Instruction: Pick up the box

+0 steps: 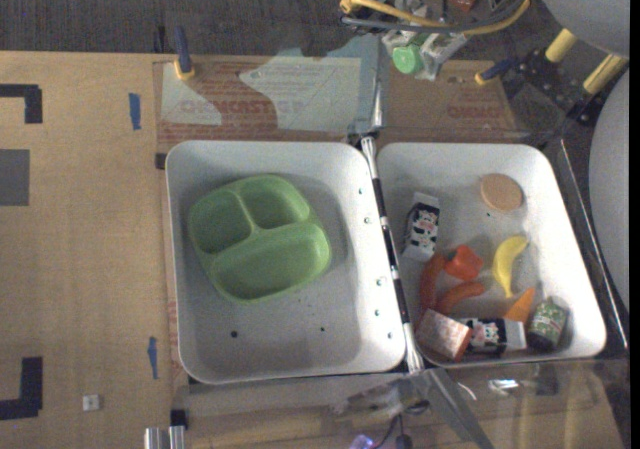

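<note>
**Gripper above the bins, box in the right bin**

You saw the gripper [418, 49] raised beyond the far rim of the right bin [570, 227], well apart from its contents. I cannot tell how the jaws stood; the view there was cluttered. The box [421, 225], white with black patches, lay near the bin's left wall. The left bin [190, 337] held a green tray [260, 236].

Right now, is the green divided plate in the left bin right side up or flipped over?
Right side up. The green divided plate shows its three open compartments facing upward, lying on the floor of the left white bin.
</note>
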`<state>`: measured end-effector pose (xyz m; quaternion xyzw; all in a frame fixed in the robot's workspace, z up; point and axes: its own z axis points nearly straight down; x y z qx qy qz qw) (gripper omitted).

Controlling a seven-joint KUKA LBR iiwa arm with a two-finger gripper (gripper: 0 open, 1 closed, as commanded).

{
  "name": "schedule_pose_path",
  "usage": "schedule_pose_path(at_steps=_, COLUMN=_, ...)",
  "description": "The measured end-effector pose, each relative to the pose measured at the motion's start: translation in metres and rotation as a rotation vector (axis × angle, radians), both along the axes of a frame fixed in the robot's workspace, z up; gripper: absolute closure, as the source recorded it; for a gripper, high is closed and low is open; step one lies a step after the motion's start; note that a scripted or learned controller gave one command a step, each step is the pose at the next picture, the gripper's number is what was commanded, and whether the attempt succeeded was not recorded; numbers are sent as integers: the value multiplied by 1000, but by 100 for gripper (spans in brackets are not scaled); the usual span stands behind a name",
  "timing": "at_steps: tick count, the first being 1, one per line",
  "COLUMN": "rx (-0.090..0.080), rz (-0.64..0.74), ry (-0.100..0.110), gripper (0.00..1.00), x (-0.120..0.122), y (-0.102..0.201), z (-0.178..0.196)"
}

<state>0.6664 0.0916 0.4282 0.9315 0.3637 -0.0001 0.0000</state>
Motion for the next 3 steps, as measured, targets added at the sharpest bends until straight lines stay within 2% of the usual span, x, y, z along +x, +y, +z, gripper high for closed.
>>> schedule_pose_path(at_steps=1, rx=-1, rz=299, ry=-2, gripper=100, x=-11, y=83, z=7)
schedule_pose_path(at_steps=2, rx=0, rz=280, ry=-1, gripper=100, x=0, y=135, z=7)
schedule_pose_path(at_steps=3, rx=0, rz=249, ry=0, gripper=100, x=-1, y=136, z=6)
